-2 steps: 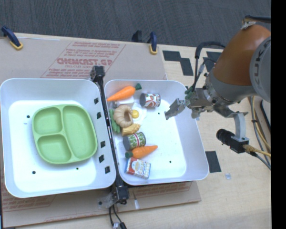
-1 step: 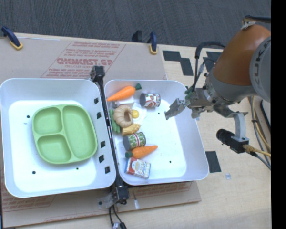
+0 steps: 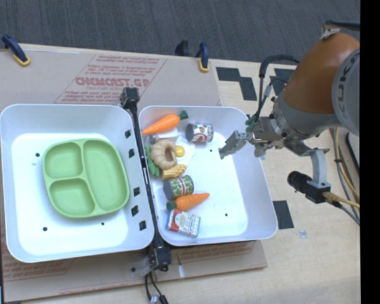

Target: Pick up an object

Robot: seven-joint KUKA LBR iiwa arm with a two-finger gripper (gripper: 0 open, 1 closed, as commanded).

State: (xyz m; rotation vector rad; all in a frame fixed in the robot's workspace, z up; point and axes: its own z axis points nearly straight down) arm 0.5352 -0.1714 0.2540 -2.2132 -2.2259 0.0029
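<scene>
Nearest the camera, a small carton (image 3: 184,223) is seen by the right bin's (image 3: 256,215) front edge, with a carrot (image 3: 191,201) and can (image 3: 179,186) behind. Toward that bin's right edge, the tool (image 3: 233,144) is seen released, grasping nothing. One isolated object should be targeted squarely.

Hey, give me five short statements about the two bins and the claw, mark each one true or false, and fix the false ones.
1. The green divided plate lies in the left bin. True.
2. Two toy carrots are in the right bin. True: one carrot near the top, another carrot lower down.
3. The claw holds a carrot. False: nothing shows between its fingers.
4. The can sits on the green plate. False: it is in the right bin.
5. The claw is over the left bin. False: it is over the right bin's upper right part.
</scene>
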